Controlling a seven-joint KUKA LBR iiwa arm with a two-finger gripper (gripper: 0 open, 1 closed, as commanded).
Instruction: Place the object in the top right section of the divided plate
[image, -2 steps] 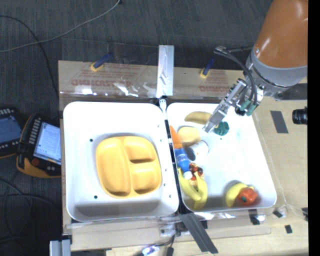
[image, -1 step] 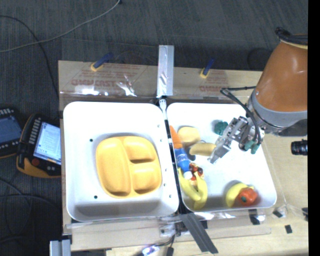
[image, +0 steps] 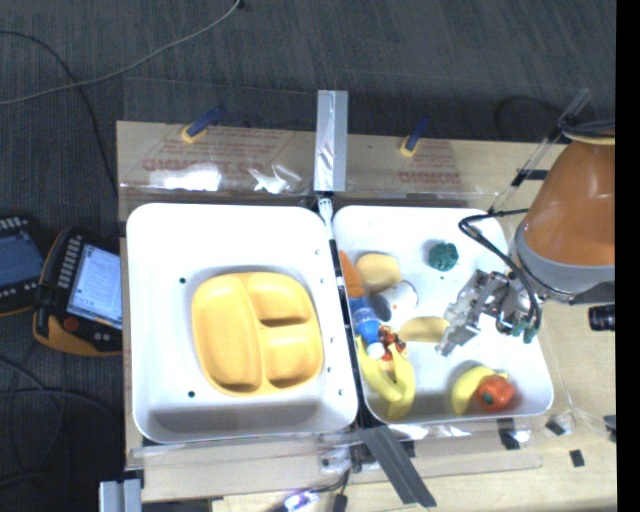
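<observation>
Bench: dark grey carpet all round, a wooden bench (image: 480, 165) on it carrying two white bins side by side, left bin (image: 160, 240) and right bin (image: 500, 225).
Off to the side: some kind of handheld pendant with a lit screen (image: 85, 290) on the floor at 9 o'clock, well apart from the bins.
Divided plate: one yellow divided plate (image: 258, 330) in the middle of the left bin, three sections, one big one on its left and two smaller ones stacked on its right.
Clutter count: right bin is the busy one. One teal lump (image: 443, 256) at 12 o'clock in the bin, one pale yellow round thing (image: 377, 268) at 10 o'clock, one white cup-ish piece (image: 400, 295) just beside it, one blue bottle (image: 366, 322) near the divider wall, one banana (image: 390, 385) at 7 o'clock, one small pale yellow piece (image: 424, 328) dead centre.
Corner pair: at 5 o'clock a yellow fruit (image: 468, 385) touching a red one (image: 493, 395).
Gripper: gripper (image: 455, 335) sits right of centre in the right bin, just beside that pale yellow piece. Honestly too blurry to call the fingers, so can't tell.
Arm: grey with an orange band (image: 575, 205), coming in from 3 o'clock.
In the way: the ridge between the bins stands between all of it and the plate.
</observation>
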